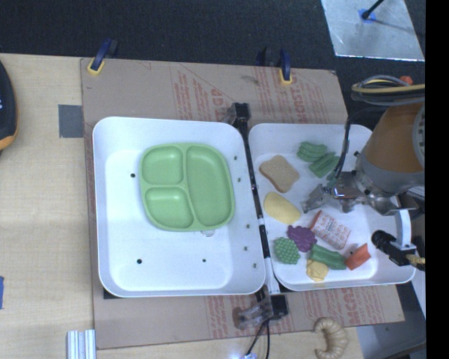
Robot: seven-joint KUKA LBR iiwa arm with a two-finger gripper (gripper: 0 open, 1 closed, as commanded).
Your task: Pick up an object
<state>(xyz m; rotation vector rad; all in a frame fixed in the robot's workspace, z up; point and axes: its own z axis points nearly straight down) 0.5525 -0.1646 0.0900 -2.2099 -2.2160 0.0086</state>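
Note:
The right bin (363, 134) holds several toy foods. Among them are a tan bread slice (279, 172), a yellow lump (282, 208), green pods (318, 158), a purple grape bunch (301, 237), a green knobbly piece (286, 251) and a pink-and-white packet (331, 229). Near the front lie a green cucumber (328, 257), a small yellow piece (316, 271) and an orange-red piece (358, 257). My gripper (323, 197) hangs low over the bin's middle, between the pods and the packet, just right of the yellow lump. Nothing is visibly held.
The left bin (120, 260) carries a light green divided plate (187, 186). A black divider with clamps (252, 200) runs between the bins. The arm's orange band (393, 144) covers the right bin's far right side. A tan curled object (331, 336) lies on the cardboard in front.

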